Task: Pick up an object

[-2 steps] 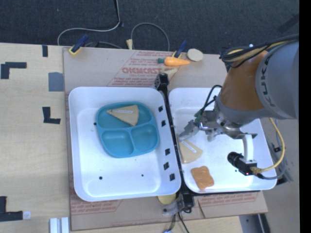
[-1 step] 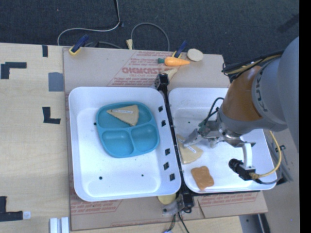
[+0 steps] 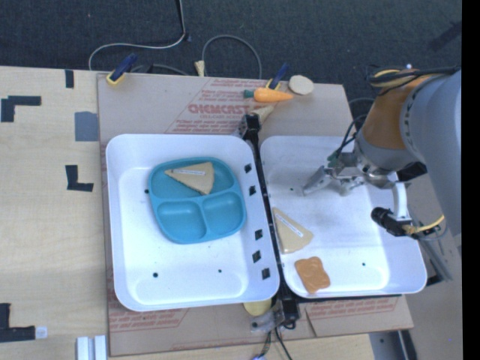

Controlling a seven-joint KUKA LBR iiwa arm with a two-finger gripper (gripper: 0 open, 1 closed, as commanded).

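Observation:
In the right bin, a pale tan wedge lies near the left wall, and an orange-brown chunk lies just in front of it. My gripper hangs low over the upper middle of that bin, pointing left. It is above and to the right of the wedge and clear of both pieces. The left bin holds a blue divided plate with another tan wedge in its upper compartment.
Black clips line the wall shared by the two bins. An orange clamp and a beige disc sit on the cardboard behind the bins. Cables trail over the back. The arm's grey body overhangs the right bin's right side.

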